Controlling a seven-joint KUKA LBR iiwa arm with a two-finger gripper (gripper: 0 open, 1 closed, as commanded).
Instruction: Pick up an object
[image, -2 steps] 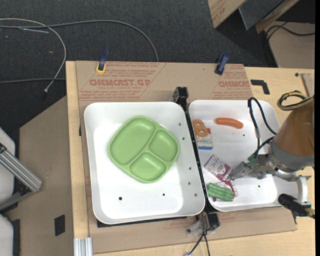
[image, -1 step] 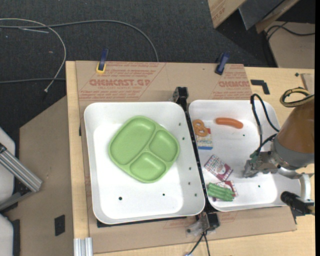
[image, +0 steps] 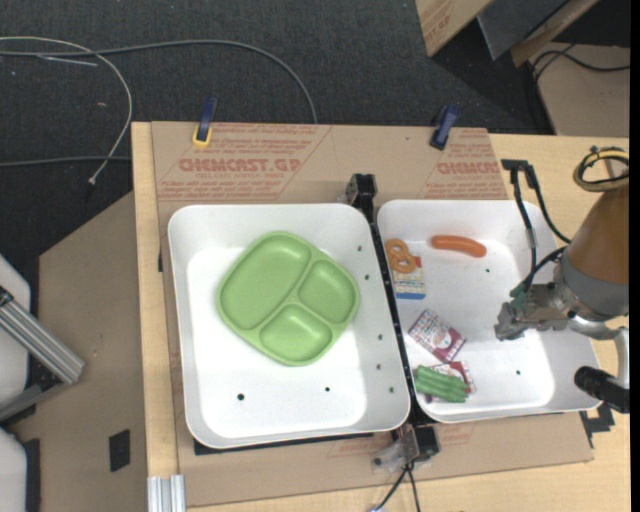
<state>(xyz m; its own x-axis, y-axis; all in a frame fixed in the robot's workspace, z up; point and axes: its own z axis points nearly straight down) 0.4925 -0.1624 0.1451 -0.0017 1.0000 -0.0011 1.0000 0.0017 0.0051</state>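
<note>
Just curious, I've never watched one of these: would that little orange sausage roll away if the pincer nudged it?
Probably. The sausage looks round and smooth, lying on the flat floor of the right bin, so a sideways nudge would likely roll it. It appears small and light, and might slip between closing fingers.

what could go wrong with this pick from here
The claw sits over bare floor of the right bin, apart from every item, so closing here would likely grab nothing. The pink packet and green item lie flat and close together, so a descent there might nudge both or slip off.
</note>
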